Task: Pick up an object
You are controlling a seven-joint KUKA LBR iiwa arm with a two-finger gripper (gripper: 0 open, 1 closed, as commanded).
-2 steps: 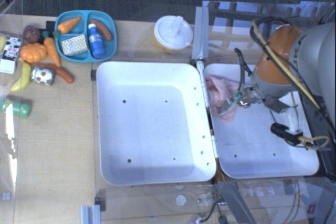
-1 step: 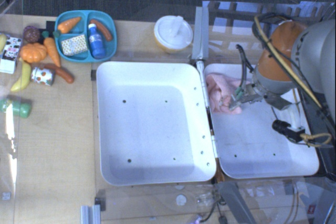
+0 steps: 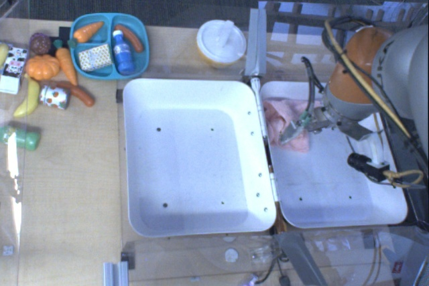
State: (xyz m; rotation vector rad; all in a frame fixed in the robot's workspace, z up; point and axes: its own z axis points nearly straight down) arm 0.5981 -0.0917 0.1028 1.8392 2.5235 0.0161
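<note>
Two shallow white bins sit side by side on a wooden surface [image 3: 80, 211]. The right bin [image 3: 342, 201] holds a crumpled pink cloth [image 3: 281, 116] (soft, folded on itself) near its upper left corner, beside the divider. The arm's pincer [image 3: 295, 134] rests on the cloth's lower edge; whether it grips the cloth cannot be told. A blue divided tray [image 3: 137, 29] holds toy foods.

Crumpled pink cloth [image 3: 283, 118], lying bunched in the right bin's [image 3: 348, 211] upper-left corner, against its wall
</note>
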